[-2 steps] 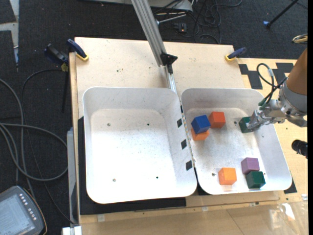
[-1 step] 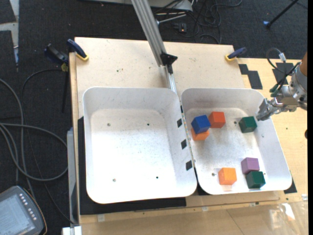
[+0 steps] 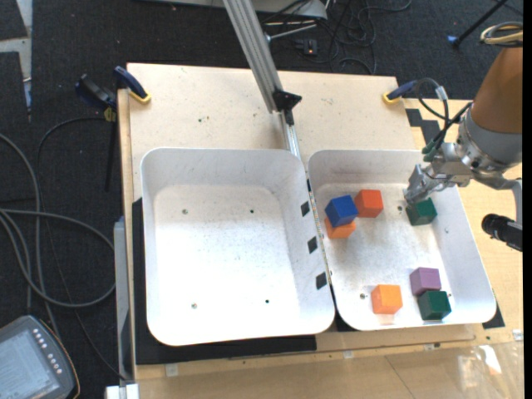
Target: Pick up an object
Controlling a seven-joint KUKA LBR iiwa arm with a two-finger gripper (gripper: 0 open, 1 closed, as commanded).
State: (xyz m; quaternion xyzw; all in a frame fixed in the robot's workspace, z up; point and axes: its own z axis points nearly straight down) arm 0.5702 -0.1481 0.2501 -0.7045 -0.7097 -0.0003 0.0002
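Reaching in over the right edge of the right shallow white plastic bin (image 3: 478, 260): grey arm with orange band (image 3: 503, 90), tipped by a two-finger metal gripper (image 3: 420, 194). Pointed down into that bin's far right part. Hard to read from above whether released or clenched; cannot tell.

Directly beneath the claw, touching or nearly touching its tip: small green cube (image 3: 423, 214), resting low near the right bin's floor, close to its right wall. Not clearly grasped.

Elsewhere in the right bin:
- Toward its far left: blue cube (image 3: 341, 209), pressed against and partly covering a lower orange cube (image 3: 339, 229).
- Just to the right of those, still in the bin's far half: a second orange cube (image 3: 370, 202), apart from the green one.
- In its near right corner: purple cube (image 3: 426, 279), with a dark green cube (image 3: 434, 305) touching it on the near side.
- Near its front wall, left of that pair: a third orange cube (image 3: 386, 298).

Flush against the right bin's left wall: matching left white bin (image 3: 150, 169). Beneath the right bin: pale wooden bench top (image 3: 216, 106). Slanting down from beyond the bin's far left corner: silver aluminium bar (image 3: 253, 44).
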